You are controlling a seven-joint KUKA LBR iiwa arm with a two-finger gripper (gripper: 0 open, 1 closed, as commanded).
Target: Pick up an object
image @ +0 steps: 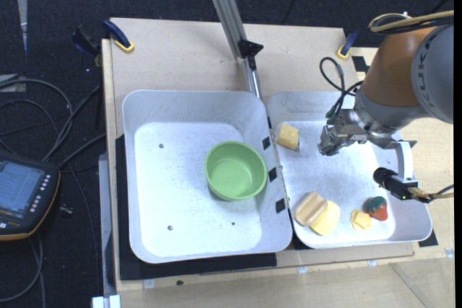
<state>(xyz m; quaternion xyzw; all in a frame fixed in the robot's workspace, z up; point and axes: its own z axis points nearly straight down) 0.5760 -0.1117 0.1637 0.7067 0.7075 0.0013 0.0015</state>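
Grey tablet (20, 197) lies left of the bench (180, 54).

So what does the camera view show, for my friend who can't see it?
A grey and orange robot arm's gripper hangs over the right bin, near a yellow block. The left bin holds a green bowl.

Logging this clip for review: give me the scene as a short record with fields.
arm: reaches in from the right, hand over the right bin
left bin: green bowl
right bin: yellow block near hand; yellow pieces, small yellow piece, red and green item along front
held: nothing visible
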